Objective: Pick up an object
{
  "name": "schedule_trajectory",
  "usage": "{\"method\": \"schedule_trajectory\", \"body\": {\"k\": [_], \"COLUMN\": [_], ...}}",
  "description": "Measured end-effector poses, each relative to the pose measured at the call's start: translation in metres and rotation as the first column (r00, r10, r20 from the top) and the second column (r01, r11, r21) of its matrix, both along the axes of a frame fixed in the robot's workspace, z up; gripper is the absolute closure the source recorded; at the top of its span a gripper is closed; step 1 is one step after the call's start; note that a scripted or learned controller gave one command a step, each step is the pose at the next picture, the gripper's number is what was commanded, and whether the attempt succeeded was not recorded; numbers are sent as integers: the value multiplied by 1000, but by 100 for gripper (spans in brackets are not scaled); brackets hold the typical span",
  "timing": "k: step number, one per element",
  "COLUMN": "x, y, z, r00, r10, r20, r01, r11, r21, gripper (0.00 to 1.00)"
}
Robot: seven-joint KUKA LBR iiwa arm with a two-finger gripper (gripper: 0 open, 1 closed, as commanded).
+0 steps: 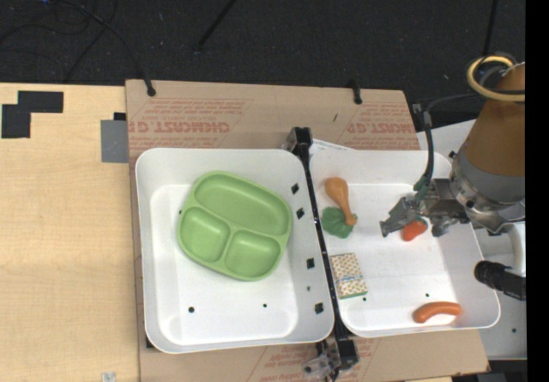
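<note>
My gripper hangs low over the right part of the right bin, with the grey arm and its orange band rising to the right. A small orange-red object lies directly under the gripper's tip; whether it is gripped or just resting on the bin floor cannot be made out. An orange drumstick-shaped toy lies at the bin's left side, touching a green leafy toy just below it. An orange sausage-shaped toy rests near the front right corner.
A small patterned square pad lies by the right bin's left wall. The left bin holds a green divided plate. A black divider runs between the bins. Wooden bench top extends to the left.
</note>
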State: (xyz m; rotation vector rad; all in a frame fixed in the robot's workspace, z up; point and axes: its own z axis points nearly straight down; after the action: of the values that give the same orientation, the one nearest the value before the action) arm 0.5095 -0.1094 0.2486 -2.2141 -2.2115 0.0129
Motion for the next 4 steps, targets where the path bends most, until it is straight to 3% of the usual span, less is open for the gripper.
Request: {"method": "schedule_trajectory", "body": {"k": [1, 4], "x": [2, -14], "y": [0, 17], "z": [5, -141], "r00": [1000, 1000], "r10": [1, 1], "r20": [10, 4], "r01": [-1, -1], "r11": [1000, 1000], "r21": [-1, 0], "gripper": [0, 0]}}
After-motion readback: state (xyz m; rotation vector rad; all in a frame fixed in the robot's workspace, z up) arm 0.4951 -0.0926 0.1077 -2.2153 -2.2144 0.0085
